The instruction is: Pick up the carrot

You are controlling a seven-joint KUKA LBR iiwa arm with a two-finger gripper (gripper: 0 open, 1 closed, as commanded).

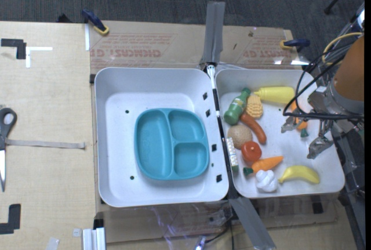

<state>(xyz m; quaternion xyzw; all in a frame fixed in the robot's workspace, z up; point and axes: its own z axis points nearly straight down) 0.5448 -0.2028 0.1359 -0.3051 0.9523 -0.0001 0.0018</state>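
The small orange plastic carrot (267, 163) lies low in the right white bin (333, 182), at 8 o'clock from the gripper (304, 137), whose 2 spread, empty fingers should straddle its narrow width.

Two white bins (104, 144) are borne side by side by the bench (46, 109); scissors (4, 133) are laid far left.
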